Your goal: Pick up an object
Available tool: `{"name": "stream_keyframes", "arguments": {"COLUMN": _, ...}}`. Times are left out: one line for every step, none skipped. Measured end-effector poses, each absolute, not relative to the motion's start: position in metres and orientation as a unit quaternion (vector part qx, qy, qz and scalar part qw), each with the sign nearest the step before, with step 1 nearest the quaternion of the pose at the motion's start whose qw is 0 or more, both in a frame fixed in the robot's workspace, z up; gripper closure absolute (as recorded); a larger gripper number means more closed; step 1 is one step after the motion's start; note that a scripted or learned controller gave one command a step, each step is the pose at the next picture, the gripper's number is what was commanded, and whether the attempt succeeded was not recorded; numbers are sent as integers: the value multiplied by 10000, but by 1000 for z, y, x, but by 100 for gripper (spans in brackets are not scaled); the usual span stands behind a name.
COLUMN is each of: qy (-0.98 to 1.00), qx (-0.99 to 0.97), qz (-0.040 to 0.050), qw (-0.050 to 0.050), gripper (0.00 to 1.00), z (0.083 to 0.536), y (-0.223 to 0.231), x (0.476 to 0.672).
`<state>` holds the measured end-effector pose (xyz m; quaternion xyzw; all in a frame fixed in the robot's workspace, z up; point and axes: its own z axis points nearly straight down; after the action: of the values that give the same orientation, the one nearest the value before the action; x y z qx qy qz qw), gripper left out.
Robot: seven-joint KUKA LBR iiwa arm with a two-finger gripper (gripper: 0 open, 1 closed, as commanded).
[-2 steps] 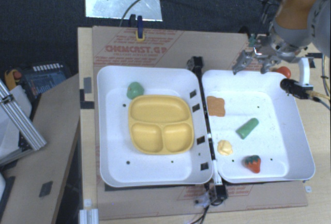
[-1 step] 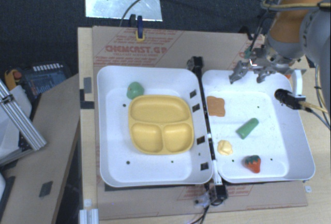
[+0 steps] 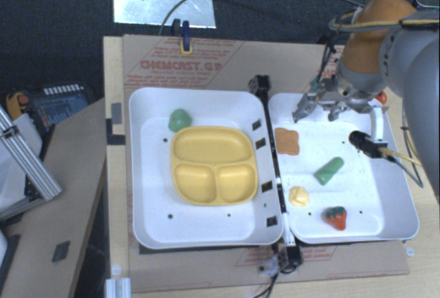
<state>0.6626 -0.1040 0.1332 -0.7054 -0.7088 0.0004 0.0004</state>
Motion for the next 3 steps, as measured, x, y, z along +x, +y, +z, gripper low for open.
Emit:
{"name": "stream_keyframes", "arguments": {"qy": -7089, "qx": -7053, "qz": 0, "qw": -3, "gripper": 0, "z": 83, "y": -104, "x": 663}}
{"name": "stream_keyframes", "arguments": {"qy": -7092, "qx": -7050, "qz": -18, "qw": -24, "gripper": 100, "z": 97, "y": -104, "x": 665}}
{"name": "stream_keyframes", "arguments": {"qy": -7089, "qx": -7053, "qz": -22, "qw": -26, "gripper": 100, "z": 158, "y": -96, "x": 666}}
